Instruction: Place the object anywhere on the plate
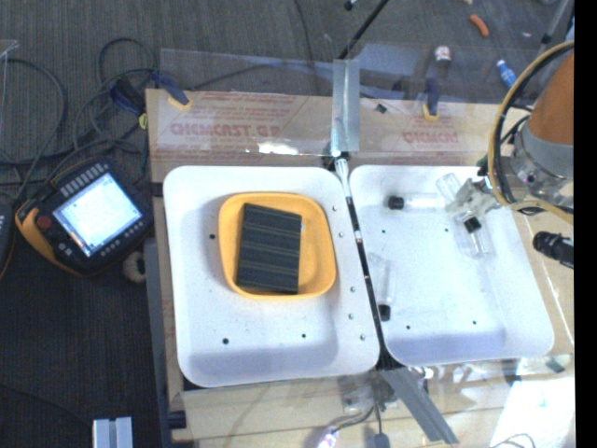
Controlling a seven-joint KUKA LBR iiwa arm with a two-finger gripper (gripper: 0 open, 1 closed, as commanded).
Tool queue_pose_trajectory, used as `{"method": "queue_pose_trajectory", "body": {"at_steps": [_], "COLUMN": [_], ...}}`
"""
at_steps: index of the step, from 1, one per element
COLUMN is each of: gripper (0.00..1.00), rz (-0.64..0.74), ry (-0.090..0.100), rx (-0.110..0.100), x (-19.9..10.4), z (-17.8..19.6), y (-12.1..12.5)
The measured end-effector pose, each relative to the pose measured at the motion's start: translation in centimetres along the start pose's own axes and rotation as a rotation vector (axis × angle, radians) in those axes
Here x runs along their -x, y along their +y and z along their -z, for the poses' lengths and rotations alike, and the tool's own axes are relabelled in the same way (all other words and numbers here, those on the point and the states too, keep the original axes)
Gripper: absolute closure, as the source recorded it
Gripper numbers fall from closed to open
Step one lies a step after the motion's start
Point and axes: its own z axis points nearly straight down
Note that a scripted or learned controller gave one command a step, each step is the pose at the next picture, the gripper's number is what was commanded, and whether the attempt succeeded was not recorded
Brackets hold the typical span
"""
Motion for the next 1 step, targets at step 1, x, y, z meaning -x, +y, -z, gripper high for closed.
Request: {"method": "queue_pose_trajectory", "body": {"at_steps": [1], "gripper": [0.00], "rz": [0.000], "ry": [0.000], "rx": [0.000], "x": [0.00], "z": [0.02], "y": [0.01]}}
